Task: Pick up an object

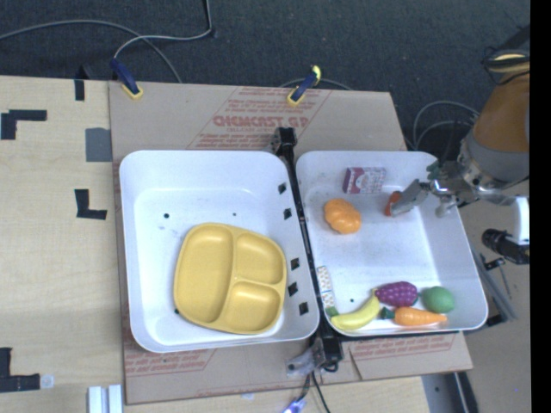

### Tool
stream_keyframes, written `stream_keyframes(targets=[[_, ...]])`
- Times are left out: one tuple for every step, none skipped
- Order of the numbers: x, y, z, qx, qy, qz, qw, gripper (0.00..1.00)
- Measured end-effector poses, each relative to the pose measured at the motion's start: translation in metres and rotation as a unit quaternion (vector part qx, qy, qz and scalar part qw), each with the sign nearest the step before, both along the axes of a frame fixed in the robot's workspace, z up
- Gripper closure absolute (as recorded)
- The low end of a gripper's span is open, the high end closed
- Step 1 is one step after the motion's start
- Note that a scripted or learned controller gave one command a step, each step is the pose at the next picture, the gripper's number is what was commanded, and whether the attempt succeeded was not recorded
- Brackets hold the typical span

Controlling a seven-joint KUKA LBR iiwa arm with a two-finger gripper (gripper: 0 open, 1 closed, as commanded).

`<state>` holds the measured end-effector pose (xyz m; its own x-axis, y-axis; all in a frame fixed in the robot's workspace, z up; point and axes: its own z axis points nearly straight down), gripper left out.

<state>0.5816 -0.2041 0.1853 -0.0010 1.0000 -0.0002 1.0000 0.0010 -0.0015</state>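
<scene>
The gripper (403, 200) hangs over the right bin (448, 239), toward its far right corner; whether it grips anything I cannot tell. Just left of it, a little nearer, lies the orange toy (343, 215), seemingly the closest pick.

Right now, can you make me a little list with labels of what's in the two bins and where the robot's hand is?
left bin: yellow tray
right bin: box, orange, banana, grapes, carrot, green ball
front edge row: banana, grapes, carrot, green ball
gripper: over the right bin's far right part, beside the box
held: nothing that I can see
</scene>
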Motion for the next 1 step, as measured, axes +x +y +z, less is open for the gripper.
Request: stream_keyframes(targets=[[0.0566, 0.0095, -0.0981, -0.0014, -0.004, 0.001, 1.0000, 0.00]])
